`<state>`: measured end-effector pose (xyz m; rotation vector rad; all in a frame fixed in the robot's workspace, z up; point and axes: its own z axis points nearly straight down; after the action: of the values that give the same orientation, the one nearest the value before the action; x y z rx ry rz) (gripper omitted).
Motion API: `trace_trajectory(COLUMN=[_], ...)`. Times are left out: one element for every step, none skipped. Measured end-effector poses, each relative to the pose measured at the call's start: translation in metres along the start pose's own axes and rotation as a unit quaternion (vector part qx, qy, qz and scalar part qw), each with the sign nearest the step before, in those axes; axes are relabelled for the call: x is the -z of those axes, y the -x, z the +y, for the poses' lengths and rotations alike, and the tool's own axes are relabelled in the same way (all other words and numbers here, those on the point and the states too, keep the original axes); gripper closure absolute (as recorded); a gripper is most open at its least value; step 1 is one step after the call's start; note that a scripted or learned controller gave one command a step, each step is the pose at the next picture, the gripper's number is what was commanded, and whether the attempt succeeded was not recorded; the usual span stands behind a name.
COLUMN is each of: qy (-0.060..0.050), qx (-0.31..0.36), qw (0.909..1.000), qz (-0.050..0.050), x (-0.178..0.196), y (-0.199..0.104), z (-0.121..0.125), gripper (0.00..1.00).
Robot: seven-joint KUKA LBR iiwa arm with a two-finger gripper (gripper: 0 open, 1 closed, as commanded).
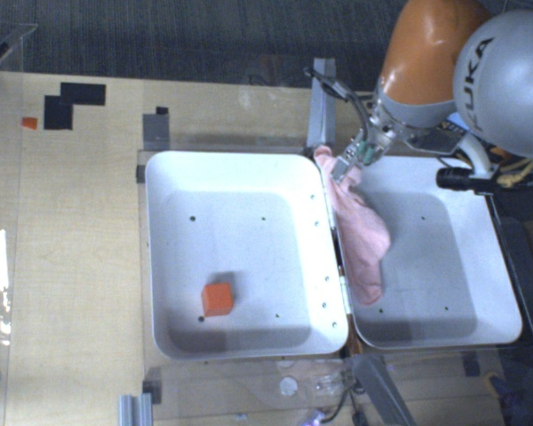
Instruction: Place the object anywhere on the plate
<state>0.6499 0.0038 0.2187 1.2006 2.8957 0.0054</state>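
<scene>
So the gripper [347,165] is clamped on the top end of a pink cloth [360,238], which hangs down along the left wall of the right bin [444,327], right by the divider. Over in the left bin [240,176] there's a little orange block [218,299] sitting near the front-left corner.

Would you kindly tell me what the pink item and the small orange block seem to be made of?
The pink item looks like soft cloth, matte: it drapes limply in folds below the end effector. The orange block looks rigid with flat faces and a matte finish, perhaps foam, wood or plastic; I cannot tell which.
</scene>
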Motion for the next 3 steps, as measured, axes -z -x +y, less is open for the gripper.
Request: trace_trajectory(qy=[0.001,0.002,0.002], qx=[0.2,0.384,0.385], qw=[0.9798,0.9235,0.9231], qz=[-0.001,-0.001,0.0], x=[0.014,0.015,0.011], y=[-0.05,-0.096,-0.144], z=[0.013,0.017,0.034], gripper=[1.0,1.0,1.0])
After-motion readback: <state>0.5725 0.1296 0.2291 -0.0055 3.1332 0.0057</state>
